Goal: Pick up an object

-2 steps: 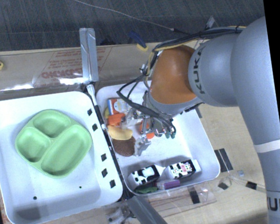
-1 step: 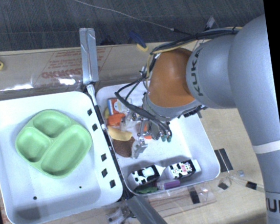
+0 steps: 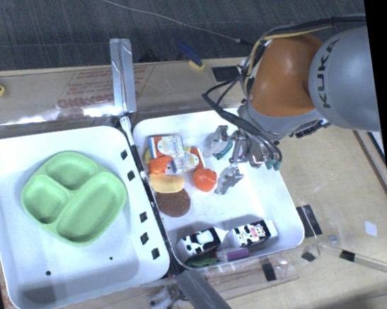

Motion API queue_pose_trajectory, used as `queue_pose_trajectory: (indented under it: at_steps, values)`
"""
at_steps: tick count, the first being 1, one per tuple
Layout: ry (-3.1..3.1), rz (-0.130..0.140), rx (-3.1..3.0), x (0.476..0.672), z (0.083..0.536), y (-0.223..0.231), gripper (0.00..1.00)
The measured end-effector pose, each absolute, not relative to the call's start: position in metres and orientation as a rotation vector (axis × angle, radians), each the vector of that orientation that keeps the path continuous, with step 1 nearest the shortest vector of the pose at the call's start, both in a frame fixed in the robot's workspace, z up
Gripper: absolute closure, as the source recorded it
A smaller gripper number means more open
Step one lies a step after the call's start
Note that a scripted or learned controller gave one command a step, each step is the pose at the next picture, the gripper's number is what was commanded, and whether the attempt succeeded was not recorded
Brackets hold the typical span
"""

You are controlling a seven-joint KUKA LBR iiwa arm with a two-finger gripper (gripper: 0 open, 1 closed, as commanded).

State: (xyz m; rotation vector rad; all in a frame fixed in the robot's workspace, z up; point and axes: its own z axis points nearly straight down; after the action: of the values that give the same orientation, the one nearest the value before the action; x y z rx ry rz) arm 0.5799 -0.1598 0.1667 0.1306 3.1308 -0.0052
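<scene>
My gripper [image 3: 222,160] hangs over the right bin [image 3: 274,196] with its fingers spread apart, one fingertip [image 3: 216,142] above and one [image 3: 227,179] below. Nothing sits between them. Just left of the gripper lies a small orange object [image 3: 205,178]. Further left are a picture carton [image 3: 172,153], an orange piece [image 3: 158,166], a yellow piece [image 3: 168,183] and a brown disc [image 3: 174,203]. Two black-and-white cow-patterned items [image 3: 200,242] [image 3: 252,233] lie along the bin's front edge, with a purple and green item [image 3: 226,256] beneath them.
The left bin [image 3: 24,274] holds a green divided plate [image 3: 74,195]. A ridge with black clips [image 3: 146,214] separates the two bins. The grey arm with its orange band [image 3: 283,77] reaches in from the right above the right bin's far corner.
</scene>
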Motion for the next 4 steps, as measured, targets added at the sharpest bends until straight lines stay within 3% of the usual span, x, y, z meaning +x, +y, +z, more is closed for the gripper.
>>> queue_pose_trajectory:
  at_steps: [1,2,3,4]
  values:
    - [3.141,-0.004,-0.272,0.629,0.095,-0.094,0.0]
    - [3.109,-0.004,-0.42,0.628,0.133,-0.154,0.0]
    - [3.125,0.002,-0.326,0.573,0.091,-0.114,0.0]
    - [3.133,0.001,-0.242,0.573,0.092,-0.106,0.0]
